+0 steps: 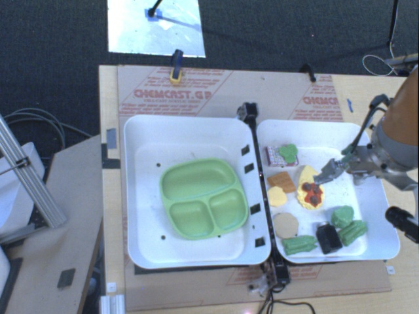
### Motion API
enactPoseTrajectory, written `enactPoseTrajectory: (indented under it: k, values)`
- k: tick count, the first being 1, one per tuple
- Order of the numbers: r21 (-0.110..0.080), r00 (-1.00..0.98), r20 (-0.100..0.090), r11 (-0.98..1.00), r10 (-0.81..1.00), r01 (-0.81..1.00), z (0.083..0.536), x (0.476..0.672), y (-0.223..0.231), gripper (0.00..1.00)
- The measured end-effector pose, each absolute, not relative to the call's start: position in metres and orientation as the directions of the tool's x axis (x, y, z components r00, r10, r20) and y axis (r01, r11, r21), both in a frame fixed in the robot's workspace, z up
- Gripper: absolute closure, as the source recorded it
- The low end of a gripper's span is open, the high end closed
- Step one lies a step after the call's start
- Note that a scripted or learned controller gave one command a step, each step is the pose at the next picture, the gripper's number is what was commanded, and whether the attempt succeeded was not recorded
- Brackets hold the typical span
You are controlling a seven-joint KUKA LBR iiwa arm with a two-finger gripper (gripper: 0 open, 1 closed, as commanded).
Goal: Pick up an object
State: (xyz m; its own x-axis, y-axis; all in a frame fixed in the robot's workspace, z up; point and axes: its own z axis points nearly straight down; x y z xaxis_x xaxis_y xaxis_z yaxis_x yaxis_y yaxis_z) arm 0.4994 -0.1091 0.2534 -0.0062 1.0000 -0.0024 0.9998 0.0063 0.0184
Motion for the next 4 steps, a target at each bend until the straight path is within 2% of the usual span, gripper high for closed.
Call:
enactPoseTrajectory:
  k: [1, 2, 3, 4]
  values:
    - [-0.004, -0.009, 0.003, 0.009, 1.0, 1.0, 0.181, 0.486, -0.052, 0.0]
    - [0.002, -0.016, 0.005, 0.016, 1.0, 1.0, 0.196, 0.488, 0.053, 0.0]
    - [0.0, 0.004, 0.0, -0.004, 1.0, 1.0, 0.184, 0.487, -0.013, 0.0]
    - [0.001, -0.01, 0.003, 0.01, 1.0, 1.0, 0.184, 0.487, 0.054, 0.0]
